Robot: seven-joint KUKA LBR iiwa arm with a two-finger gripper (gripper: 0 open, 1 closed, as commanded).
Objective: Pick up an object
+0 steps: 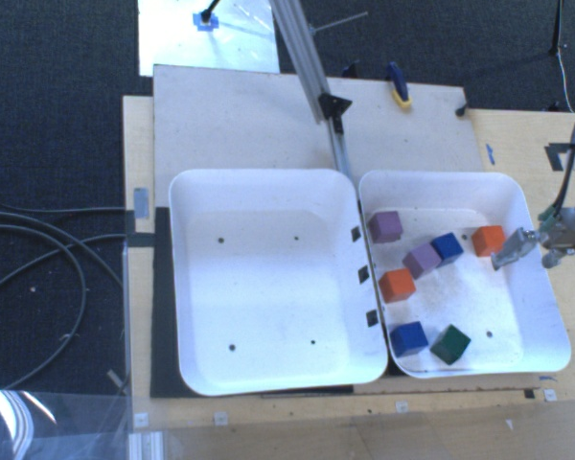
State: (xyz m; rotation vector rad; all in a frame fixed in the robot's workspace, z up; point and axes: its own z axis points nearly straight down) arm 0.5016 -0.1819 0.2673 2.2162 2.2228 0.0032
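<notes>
On the bench (268,113), two shallow white bins sat side by side, the left bin (268,353) broader in the view and the right bin (517,199) pressed against its right wall, with small dark clips along the shared edge. A long grey pole (302,41) slanted down from the top of the view toward the seam between the bins. Black cables (38,257) looped over the dark floor at the left. The gripper (514,248) reached in from the right edge, over the right bin's right side, its grey tip just beside an orange cube (489,240) near the upper right of that bin; whether it touched the cube, and how far its tool was spread, could not be told, and nothing could be seen held in it. The rest of the blocks lay scattered on the same bin's floor: a purple cube (385,225) close to the left wall near the top, a lilac cube (422,259) touching a blue cube (448,247) near the middle, a second orange cube (397,284) just below and left of the lilac one, another blue cube (408,337) toward the lower left, and a dark green cube (450,344) just beside it on the right. A small blue-and-yellow clamp (399,84) lay on the bench beyond the bins.
</notes>
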